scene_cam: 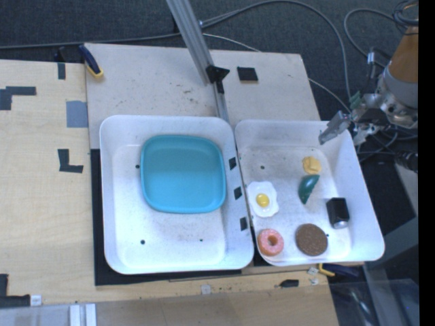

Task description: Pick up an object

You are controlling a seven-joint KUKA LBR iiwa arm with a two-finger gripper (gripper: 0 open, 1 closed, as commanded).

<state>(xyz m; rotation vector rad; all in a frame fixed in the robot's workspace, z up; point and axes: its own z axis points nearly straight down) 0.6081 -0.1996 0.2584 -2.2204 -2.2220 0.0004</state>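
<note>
Bins sit side by side on the pale wooden worktop (41, 202), seen from above at a slant. In the left bin (126, 246) lies a blue plate (183, 174), flat, taking up most of the top part of that bin. The right bin (363, 240) has six small things in it. A little yellow lump (311, 164) is near the top, and a green piece (308, 187) lies just under it, close but maybe not touching. A toy fried egg (263, 200), white with a yellow middle, lies near the bin's left wall. Below the egg is a pink donut (271, 242), near the front left corner. Beside the donut, to the right, is a round brown cookie (311, 240). A small black block (337, 212) lies above the cookie, near the right wall. None of these things is lifted; they all rest on the bin floor. The arm (402, 70) comes in from the right, grey with an orange part up high. Its pincer (334, 129) hangs over the top right rim of the right bin, above the yellow lump and apart from it. I cannot tell how wide the pincer is, because it looks small and blurry. Nothing shows between its tips. A grey metal pole (194, 29) slants down from the top to the spot between the two bins. A yellow and blue clamp (91, 62) lies at the top left corner of the board.
</note>
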